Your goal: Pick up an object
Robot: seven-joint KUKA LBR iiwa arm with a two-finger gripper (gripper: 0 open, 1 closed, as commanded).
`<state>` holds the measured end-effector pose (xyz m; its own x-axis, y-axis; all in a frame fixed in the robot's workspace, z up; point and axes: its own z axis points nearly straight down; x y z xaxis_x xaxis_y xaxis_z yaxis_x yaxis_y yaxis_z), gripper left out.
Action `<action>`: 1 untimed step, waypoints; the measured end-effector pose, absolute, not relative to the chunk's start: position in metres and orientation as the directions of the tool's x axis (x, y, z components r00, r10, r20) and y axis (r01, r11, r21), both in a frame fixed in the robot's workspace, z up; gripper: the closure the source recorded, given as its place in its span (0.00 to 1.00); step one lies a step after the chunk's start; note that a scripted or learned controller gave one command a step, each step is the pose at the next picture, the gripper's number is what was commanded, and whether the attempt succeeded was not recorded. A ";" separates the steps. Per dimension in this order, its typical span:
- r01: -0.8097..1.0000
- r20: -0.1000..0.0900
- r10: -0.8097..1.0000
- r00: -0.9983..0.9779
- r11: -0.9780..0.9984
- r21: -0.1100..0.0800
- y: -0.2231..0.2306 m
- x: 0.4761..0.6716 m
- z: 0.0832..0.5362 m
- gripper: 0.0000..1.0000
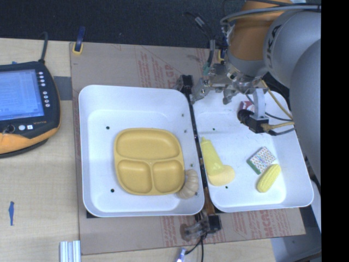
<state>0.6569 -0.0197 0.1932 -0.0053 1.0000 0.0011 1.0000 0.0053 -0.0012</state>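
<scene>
In the right bin (294, 201) lie a pale yellow bottle-shaped toy (215, 162) along the left wall, a small patterned block (261, 159), and a yellow corn cob (268, 178) just below it. The left bin (92, 108) holds a yellow divided plate (148, 161) with a beige lumpy object (190, 184) at its lower right corner. My gripper (233, 91) hangs over the far end of the right bin, well away from the toys, with nothing seen in it.
A tablet-like pendant (24, 105) rests on the bench left of the bins. Cables and a black fitting (253, 120) hang beside the wrist. The arm's grey body (297, 53) covers the right bin's far right corner. Clamps sit between the bins at front (199, 228) and back (186, 83).
</scene>
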 end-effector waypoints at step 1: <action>1.000 0.000 1.000 -0.002 0.002 -0.005 -0.065 0.653 0.192 0.00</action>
